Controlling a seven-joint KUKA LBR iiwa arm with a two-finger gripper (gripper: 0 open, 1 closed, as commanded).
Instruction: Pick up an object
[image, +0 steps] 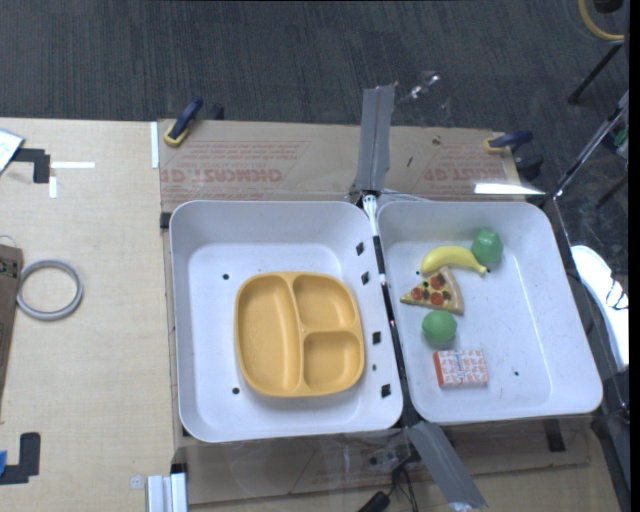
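Your targets cluster in the right bin (560, 330): banana (452, 260) long axis across, pizza slice (436, 291) just below it, green balls (487, 244) (439, 327), box (461, 368) nearest you; hand state: cannot tell; arm enters from that bin's right

At the right border of the camera view a pale grey rounded shape (592, 272) leans in, brightly lit on its upper face, with a small dark part (614, 296) just beside it on the outer side. It may be a piece of the arm, which reaches in from that side, but too little of it lies within the frame to tell which link it is or how it is angled. No joint, band or wrist can be made out on it, and its edges are blurred by glare.
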